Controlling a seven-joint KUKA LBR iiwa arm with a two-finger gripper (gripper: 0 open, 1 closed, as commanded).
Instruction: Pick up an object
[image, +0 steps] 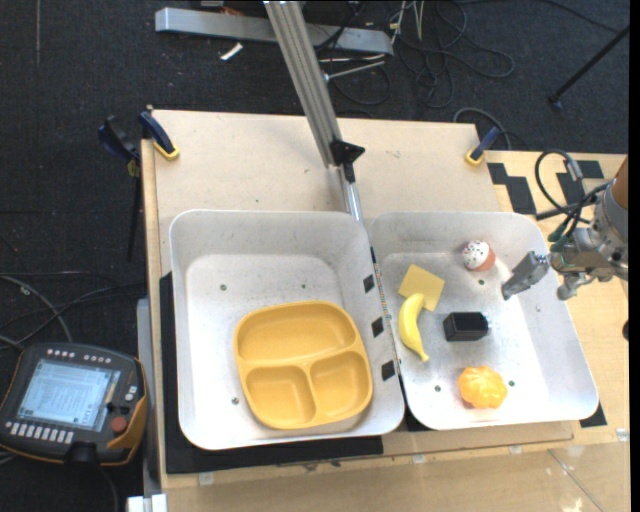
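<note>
So the two-finger gripper (548, 275) sits over the right edge of the right white bin (570, 345), fingers spread with nothing between them. Closest target, I'd say, is the small black rectangular block (465, 325), mid-bin, just beside the yellow plastic banana (412, 327). It looks rigid and light with flat sides, so pinching across its short width should hold fine. The yellow foam-looking square (423, 284) probably squishes. The orange crinkly ball (482, 387) near the front edge and the little white-and-red ball (477, 255) near the back edge could roll away.
</note>
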